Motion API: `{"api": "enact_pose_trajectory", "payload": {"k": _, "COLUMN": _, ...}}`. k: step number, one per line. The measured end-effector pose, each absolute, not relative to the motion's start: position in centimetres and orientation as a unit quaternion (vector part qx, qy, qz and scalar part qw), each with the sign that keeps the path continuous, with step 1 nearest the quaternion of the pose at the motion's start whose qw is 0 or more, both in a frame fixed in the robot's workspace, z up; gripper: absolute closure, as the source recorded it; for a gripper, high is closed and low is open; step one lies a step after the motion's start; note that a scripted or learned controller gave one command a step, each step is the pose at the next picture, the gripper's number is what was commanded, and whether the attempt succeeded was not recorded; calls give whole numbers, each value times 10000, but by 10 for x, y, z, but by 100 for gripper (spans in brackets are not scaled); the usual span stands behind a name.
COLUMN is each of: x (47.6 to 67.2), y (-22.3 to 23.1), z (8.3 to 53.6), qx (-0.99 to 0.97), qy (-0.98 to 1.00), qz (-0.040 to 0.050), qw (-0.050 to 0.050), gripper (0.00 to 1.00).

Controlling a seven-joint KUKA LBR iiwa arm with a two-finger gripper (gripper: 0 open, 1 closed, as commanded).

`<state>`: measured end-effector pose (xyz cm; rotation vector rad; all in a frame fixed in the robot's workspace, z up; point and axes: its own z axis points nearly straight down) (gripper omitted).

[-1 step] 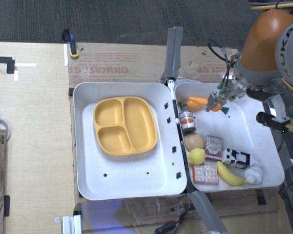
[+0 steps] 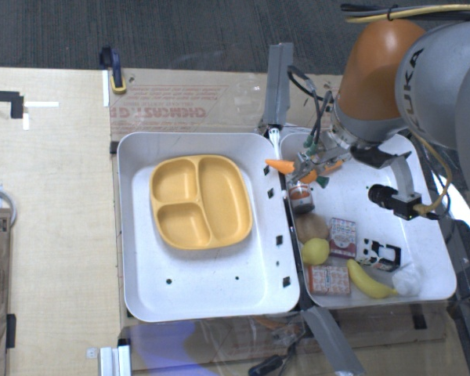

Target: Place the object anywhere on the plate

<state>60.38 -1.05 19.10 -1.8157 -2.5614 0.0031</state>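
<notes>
A yellow plate (image 2: 219,198) with three compartments lies in the left white bin (image 2: 211,296), towards its back. My gripper (image 2: 309,165) hangs over the left edge of the right bin (image 2: 423,233), just right of the divider between the bins. A small orange toy carrot (image 2: 280,165) sits between its fingers, with the orange tip sticking out to the left and green leaves showing at the lower right. The carrot is to the right of the plate and apart from it.
A small brown jar (image 2: 301,197) stands just below the gripper. Nearer the front of the right bin lie a lemon (image 2: 316,251), a banana (image 2: 368,280), two small printed boxes (image 2: 342,236) (image 2: 329,279) and a black-and-white object (image 2: 378,253).
</notes>
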Motion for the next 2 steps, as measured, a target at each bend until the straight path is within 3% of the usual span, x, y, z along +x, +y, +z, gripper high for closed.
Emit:
{"api": "enact_pose_trajectory", "payload": {"k": 1, "x": 579, "y": 54, "z": 191, "qx": -5050, "qy": -8631, "qz": 10, "qw": 9, "gripper": 100}}
{"api": "enact_pose_trajectory", "payload": {"k": 2, "x": 591, "y": 83, "z": 191, "qx": -3595, "qy": -9331, "qz": 3, "qw": -1, "gripper": 100}}
